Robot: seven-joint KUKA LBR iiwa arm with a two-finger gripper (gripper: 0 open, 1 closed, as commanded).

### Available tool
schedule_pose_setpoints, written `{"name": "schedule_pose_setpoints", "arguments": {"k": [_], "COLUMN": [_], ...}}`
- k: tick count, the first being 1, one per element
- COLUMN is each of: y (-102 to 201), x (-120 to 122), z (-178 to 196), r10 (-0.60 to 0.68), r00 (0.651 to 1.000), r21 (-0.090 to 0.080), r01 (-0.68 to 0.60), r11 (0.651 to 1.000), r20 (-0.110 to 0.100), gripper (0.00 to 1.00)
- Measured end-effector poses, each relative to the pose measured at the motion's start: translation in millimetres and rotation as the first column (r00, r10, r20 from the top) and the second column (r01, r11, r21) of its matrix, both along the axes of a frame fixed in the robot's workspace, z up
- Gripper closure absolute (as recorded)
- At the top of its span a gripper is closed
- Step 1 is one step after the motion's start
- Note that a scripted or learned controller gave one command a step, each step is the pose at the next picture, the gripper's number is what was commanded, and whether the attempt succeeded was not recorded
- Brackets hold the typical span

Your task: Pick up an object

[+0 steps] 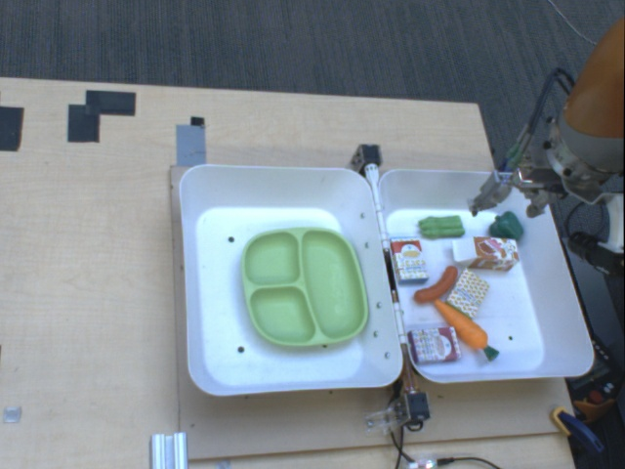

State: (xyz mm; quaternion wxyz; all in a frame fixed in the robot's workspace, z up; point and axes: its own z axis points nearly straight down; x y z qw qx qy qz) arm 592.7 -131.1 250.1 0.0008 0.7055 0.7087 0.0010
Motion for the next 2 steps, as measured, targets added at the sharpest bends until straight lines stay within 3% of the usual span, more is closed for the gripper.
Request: {"name": "schedule_pose_setpoints", "arguments": {"k": [1,2], "y": [16.2,39.9], "x": [-48.0,-100.4], "z": [-119.9,-160.2], "r10": [-0.002,-0.003], "r00": [1.0,1.0], "r21": [0.0,-0.007], "r01": [0.002,0.004], "r11": [1.0,1.0], "r20": [-0.003,0.019], "gripper": [0.0,0.0]}}
